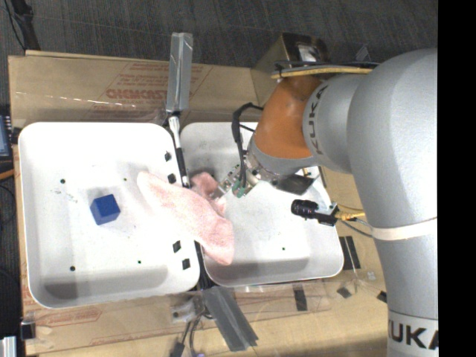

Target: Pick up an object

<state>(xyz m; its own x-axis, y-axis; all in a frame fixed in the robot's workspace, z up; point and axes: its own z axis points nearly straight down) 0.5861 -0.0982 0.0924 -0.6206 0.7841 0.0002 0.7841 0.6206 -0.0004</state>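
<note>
Pink cloth (195, 216) drapes across the divider between 2 bins (44, 199). Its far end touches the gripper (220, 188). Jaw state: cannot tell.

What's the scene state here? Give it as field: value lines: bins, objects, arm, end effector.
bins: two shallow white plastic bins side by side, left bin, right bin
object 1: small blue cube, on the left bin's floor, apart from the other object
object 2: crumpled pink cloth, draped over the divide between the bins, part in each
arm: grey arm with orange band, reaching in from the right over the right bin
end effector: end effector, low at the cloth's upper end in the right bin
grasp: cannot tell
</note>
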